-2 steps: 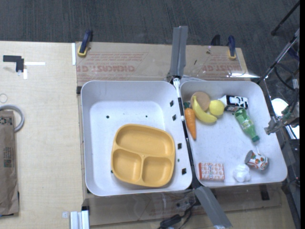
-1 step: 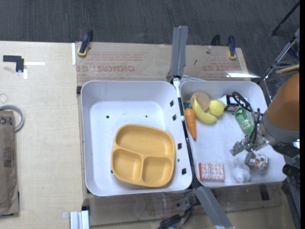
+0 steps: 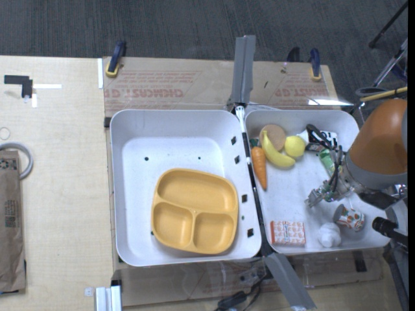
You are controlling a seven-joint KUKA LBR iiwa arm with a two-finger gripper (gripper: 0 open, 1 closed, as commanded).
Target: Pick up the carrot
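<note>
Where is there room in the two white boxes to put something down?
Left bin: bare floor above the yellow tray, toward the far wall. Right bin: a bare patch between the carrot and the gripper, above the small red packet. It is crowded around the banana and by the gripper.

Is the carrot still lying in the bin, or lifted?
Lying in the right bin: the carrot rests against its left wall beside the banana, apart from the pincer.

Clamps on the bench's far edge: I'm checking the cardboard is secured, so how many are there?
2: one blue clamp at the cardboard's far left corner, another clamp at its far right corner. Others may be hidden.
</note>
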